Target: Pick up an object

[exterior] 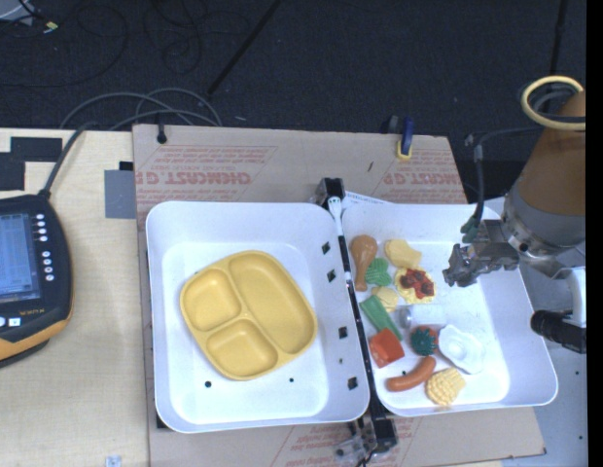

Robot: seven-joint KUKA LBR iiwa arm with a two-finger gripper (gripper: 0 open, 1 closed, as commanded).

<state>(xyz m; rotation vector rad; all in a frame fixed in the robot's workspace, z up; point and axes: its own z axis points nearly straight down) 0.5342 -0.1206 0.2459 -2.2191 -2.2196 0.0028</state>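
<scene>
The right bin (pixel 520 363) holds a heap of toy food: a brown drumstick (pixel 363 255), a yellow piece (pixel 403 253), a red-and-yellow slice (pixel 416 283), a green vegetable (pixel 378 311), a red block (pixel 386 346), a sausage (pixel 410 375), a corn cob (pixel 444 386) and a white item (pixel 464 345). My gripper (pixel 460 267) hangs over the right bin's upper middle, just right of the red-and-yellow slice. It looks dark and small from here. Nothing visibly hangs from it.
The left bin (pixel 175 261) carries a yellow divided plate (pixel 246 313). A black divider (pixel 345 300) runs between the bins. A teach pendant (pixel 19 270) lies on the bench at far left. Bare bin floor lies right of the food heap.
</scene>
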